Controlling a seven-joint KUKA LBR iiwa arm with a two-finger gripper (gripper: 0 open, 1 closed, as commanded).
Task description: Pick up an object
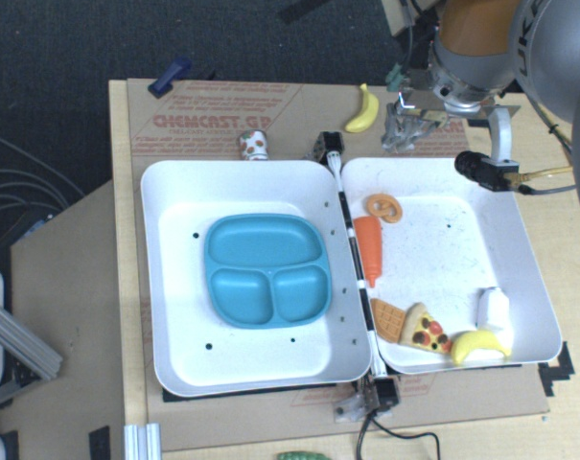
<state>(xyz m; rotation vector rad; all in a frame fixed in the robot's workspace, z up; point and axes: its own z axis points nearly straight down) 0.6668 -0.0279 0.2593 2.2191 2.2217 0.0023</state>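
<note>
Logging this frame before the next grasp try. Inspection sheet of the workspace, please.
Surface: bench topped with printed cardboard, two white bins side by side.
Job's things: right bin holds a pretzel, carrot, waffle, pizza slice, banana and a white block.
Clutter: left bin holds a blue divided tray; a second banana and a small spotted item lie on the cardboard behind the bins.
Gripper: gripper hangs above the cardboard behind the right bin; nothing seen between its fingers.
Cables: cables loop on the floor at left.
Surroundings: dark carpet.
</note>
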